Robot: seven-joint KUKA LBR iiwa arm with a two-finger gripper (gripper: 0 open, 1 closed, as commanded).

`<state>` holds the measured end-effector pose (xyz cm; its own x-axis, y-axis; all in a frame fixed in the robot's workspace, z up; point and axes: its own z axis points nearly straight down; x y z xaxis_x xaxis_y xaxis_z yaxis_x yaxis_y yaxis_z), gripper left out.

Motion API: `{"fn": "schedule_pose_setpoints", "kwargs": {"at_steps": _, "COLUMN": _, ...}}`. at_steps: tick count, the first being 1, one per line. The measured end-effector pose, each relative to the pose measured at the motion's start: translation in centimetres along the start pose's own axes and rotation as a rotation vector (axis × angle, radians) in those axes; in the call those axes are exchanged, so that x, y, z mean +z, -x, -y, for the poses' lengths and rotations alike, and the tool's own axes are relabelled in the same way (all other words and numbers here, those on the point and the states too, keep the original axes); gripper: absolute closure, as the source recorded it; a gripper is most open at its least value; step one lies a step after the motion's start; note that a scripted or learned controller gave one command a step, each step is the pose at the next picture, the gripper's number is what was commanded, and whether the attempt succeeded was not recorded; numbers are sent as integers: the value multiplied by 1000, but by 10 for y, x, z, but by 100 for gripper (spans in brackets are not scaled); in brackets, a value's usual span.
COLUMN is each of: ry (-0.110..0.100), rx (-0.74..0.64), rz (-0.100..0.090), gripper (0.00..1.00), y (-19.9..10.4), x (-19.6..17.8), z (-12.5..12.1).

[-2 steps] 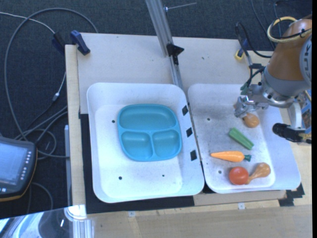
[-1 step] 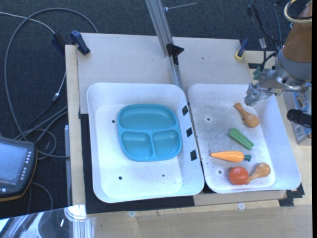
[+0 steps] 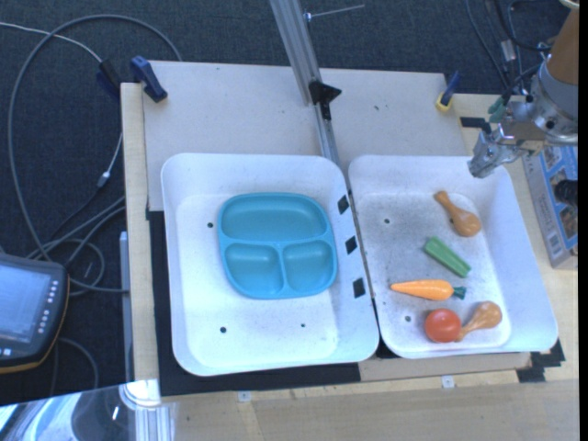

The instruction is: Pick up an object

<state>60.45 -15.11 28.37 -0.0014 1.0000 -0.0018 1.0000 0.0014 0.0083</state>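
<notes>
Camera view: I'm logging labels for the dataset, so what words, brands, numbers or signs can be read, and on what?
No text can be read.
Blue printed sheet right of the right bin: print too small and blurred.
Handheld screen at left: nothing legible.

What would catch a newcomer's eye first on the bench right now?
The turquoise three-compartment plastic plate lies alone in the left white bin. In the right white bin sits bright toy food: an orange carrot, a red tomato and a green pod. The tool hovers over that bin's far right corner.
</notes>
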Motion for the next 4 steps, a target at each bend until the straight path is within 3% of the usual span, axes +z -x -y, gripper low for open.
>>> {"fn": "schedule_pose_setpoints", "kwargs": {"at_steps": 2, "ry": -6, "rx": -6, "rz": -3, "gripper": 100, "y": -118, "x": 5, "z": -21}}
{"fn": "schedule_pose_setpoints", "kwargs": {"at_steps": 4, "ry": -13, "rx": -5, "rz": -5, "gripper": 100, "y": -222, "x": 33, "z": -6}}
